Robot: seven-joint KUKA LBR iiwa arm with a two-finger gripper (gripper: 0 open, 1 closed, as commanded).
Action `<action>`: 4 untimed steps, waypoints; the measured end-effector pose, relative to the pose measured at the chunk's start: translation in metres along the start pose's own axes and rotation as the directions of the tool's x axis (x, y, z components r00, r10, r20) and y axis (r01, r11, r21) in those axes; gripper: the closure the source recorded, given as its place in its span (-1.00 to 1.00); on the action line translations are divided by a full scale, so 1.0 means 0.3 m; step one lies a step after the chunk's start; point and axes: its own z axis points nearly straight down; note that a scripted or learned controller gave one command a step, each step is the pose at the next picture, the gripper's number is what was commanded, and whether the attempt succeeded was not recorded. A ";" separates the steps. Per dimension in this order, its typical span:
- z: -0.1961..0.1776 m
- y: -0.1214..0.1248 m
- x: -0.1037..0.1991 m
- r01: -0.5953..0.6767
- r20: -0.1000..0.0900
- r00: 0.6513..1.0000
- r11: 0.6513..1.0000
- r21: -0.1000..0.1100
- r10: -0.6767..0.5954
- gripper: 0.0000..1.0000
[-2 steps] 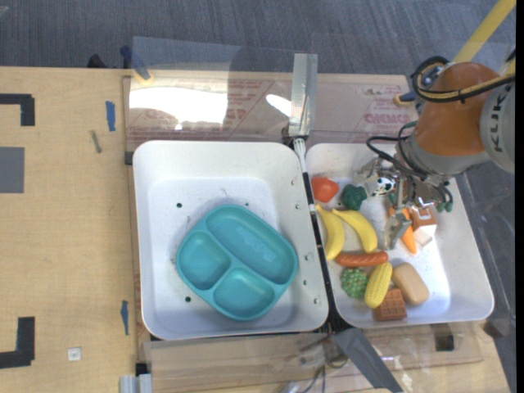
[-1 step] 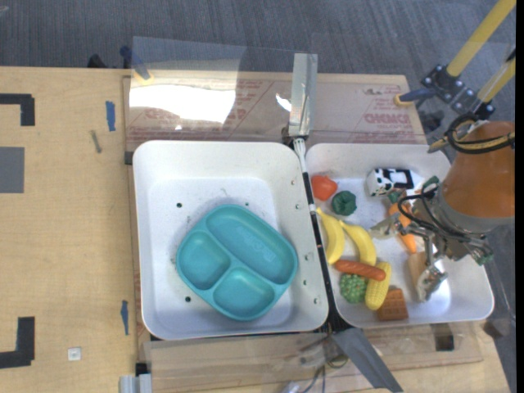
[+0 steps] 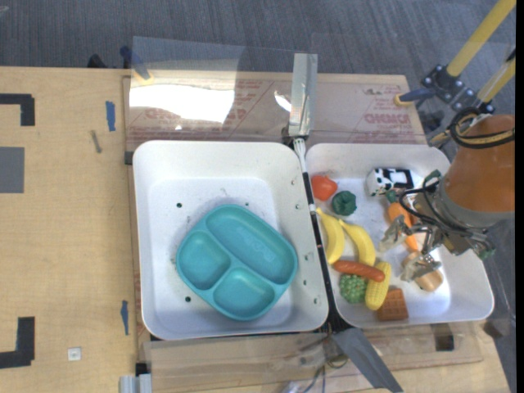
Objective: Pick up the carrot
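The carrot [image 3: 398, 213] is a small orange piece in the right bin [image 3: 467, 305], just below a black-and-white cow toy [image 3: 390, 179]. My gripper [image 3: 413, 242] hangs low over the right half of that bin, right beside and partly over the carrot, and covers the carrot's lower end. An orange patch shows among the gripper's parts, but I cannot tell whether it is the carrot or whether anything is held. The grey arm with its orange band [image 3: 488, 170] comes in from the right.
The right bin also holds a red tomato [image 3: 323, 187], a green vegetable [image 3: 345, 203], two bananas [image 3: 341, 234], a red chili [image 3: 358, 268], corn [image 3: 378, 285] and a beige piece [image 3: 428, 279]. A teal divided plate [image 3: 237, 260] lies in the left bin [image 3: 155, 178].
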 end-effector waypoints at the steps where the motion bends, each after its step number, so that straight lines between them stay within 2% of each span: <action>1: -0.304 0.275 -0.094 -0.085 0.003 0.996 0.996 -0.001 0.085 1.00; 2: -0.654 0.362 -0.190 -0.106 0.005 0.994 0.994 0.001 0.106 1.00; 3: -0.110 0.208 -0.080 -0.065 -0.018 0.998 0.998 -0.011 0.064 1.00; 4: -0.649 0.192 -0.138 -0.321 0.005 0.947 0.947 0.002 0.321 1.00</action>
